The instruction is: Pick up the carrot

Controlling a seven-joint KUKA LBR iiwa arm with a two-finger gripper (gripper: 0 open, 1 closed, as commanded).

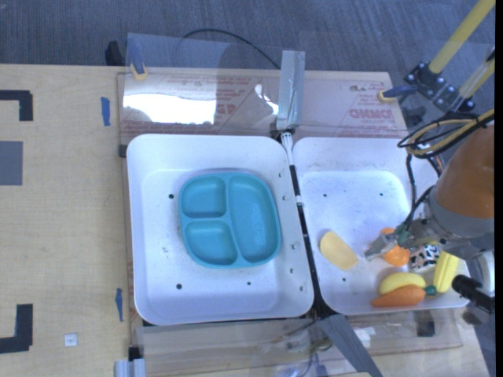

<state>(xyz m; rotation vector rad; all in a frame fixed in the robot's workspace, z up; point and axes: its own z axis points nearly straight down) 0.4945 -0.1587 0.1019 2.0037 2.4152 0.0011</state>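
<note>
The carrot (399,296) is orange with a green end. It lies along the front wall of the right bin (346,171), just under a yellow fruit (402,280). My gripper (389,247) is low over the right side of that bin, a short way above and behind the carrot. A small orange piece (396,256) sits right at the gripper's tip; whether it is gripped is unclear. The arm's grey body and orange band hide the bin's right wall.
A pale yellow slice (338,251) lies left of the gripper. A corn cob (446,272) and a black-and-white spotted toy (427,256) crowd the front right corner. The left bin (149,234) holds a blue divided plate (230,219). Cables hang at the right.
</note>
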